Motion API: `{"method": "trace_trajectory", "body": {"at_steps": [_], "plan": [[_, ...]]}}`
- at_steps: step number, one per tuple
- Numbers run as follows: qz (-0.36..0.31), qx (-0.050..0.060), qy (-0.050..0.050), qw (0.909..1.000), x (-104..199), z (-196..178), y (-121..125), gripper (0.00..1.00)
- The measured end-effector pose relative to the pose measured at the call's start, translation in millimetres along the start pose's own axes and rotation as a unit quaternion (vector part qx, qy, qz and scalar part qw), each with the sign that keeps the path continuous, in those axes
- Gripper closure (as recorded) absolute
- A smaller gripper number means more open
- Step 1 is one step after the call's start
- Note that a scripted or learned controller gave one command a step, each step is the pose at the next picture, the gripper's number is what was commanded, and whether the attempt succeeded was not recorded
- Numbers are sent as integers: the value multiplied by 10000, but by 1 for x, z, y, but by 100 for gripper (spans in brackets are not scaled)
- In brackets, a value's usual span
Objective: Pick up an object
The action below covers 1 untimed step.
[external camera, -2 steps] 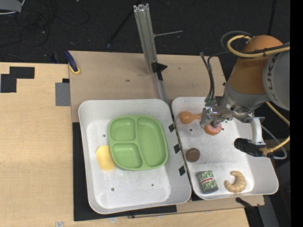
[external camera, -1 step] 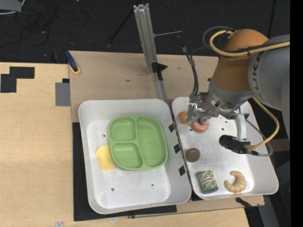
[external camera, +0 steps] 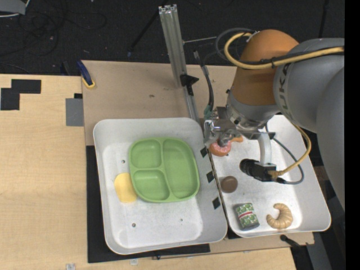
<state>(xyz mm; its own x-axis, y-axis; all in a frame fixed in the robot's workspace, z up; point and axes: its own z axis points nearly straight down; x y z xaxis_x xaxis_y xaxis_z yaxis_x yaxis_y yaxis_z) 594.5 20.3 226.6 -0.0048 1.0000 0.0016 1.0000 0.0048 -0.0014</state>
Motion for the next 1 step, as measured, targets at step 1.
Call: {"method": "trace_trajectory", "body": {"at_steps": [1], "plan": [[-1,5,-1,10000,58,6,2,100]]}}
